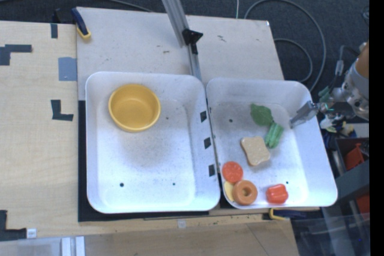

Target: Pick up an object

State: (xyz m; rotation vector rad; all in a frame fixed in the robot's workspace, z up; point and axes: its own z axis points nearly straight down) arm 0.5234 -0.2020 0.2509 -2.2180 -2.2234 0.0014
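A yellow bowl [134, 107] sits in the left bin [102, 189]. The right bin [318, 183] holds green veggies [267, 124], bread [256, 151], a tomato slice [233, 172], a donut [245, 192] and a red piece [276, 193]. The gripper [303, 114] is at the right.

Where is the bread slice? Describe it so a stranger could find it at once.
Look in the right bin, the one holding toy food. Near its middle lies the bread slice, just below the green vegetable. It is the only tan, flat, squarish piece; the others are green, red or orange.

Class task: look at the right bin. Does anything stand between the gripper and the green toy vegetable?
Nothing visible does. The gripper sits by the right bin's right wall, and bare floor separates it from the green toy vegetable; the bread slice lies below it.
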